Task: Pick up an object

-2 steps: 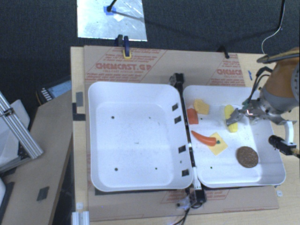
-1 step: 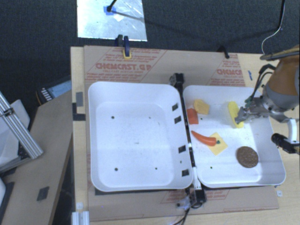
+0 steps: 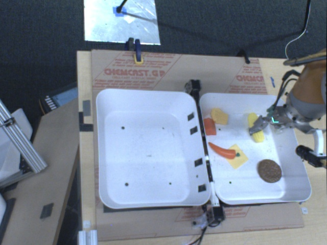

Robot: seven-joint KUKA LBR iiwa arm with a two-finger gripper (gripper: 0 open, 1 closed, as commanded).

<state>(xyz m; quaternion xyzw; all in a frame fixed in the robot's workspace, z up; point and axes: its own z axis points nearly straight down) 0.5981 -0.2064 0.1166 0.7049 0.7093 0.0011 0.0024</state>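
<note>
Small yellow banana-like piece under gripper, gripper's grasp impossible to tell.

"CHEMCAST GP" is printed in red on the brown sheet under the bins.

Objects in right bin

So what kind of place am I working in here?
Most likely a robotics lab test bench, not a home or shop. Two white bins sit on cardboard-covered bench, toy food like a plastic chili pepper lies in the right bin, and the arm's claw reaches in.
</note>
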